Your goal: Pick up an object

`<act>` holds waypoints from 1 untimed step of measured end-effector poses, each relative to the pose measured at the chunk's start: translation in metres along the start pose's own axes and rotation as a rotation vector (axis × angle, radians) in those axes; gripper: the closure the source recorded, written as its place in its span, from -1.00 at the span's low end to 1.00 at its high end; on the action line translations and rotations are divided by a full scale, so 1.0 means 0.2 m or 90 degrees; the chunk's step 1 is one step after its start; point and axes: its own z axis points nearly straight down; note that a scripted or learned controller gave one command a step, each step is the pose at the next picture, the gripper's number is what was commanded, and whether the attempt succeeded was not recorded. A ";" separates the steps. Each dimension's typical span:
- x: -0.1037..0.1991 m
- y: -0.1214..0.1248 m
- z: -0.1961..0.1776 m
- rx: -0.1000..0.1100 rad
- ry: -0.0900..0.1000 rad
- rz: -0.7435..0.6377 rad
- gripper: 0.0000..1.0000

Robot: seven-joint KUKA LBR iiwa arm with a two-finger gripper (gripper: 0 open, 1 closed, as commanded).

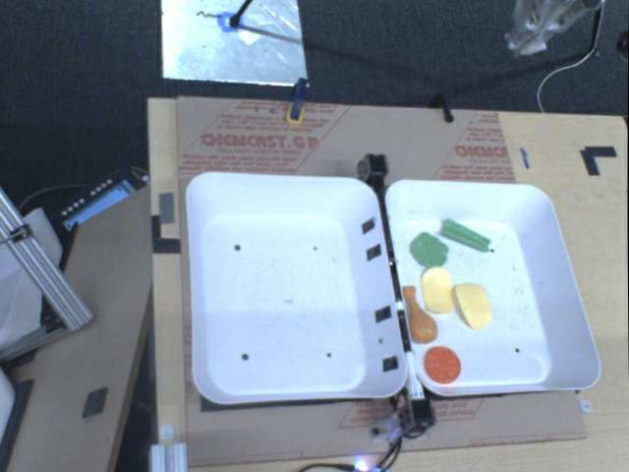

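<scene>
The gripper [539, 23] hung at one o'clock, off the counter [550, 146]; its jaws couldn't be judged. "CHEMCAST GP" showed on the brown sheet [257, 138]. Toy foods [447, 293] lay in the right bin [550, 219].

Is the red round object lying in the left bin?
No, the red round object lies in the right bin, near its front edge, below the orange piece.

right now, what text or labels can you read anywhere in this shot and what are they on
"CHEMCAST GP": red print on the brown protective sheet under the bins, at the upper left.
The same red print repeats at the sheet's upper right and along its bottom edge, too blurred or covered to read.
</scene>
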 end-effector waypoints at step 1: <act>0.03 -0.06 0.00 0.001 0.000 0.001 1.00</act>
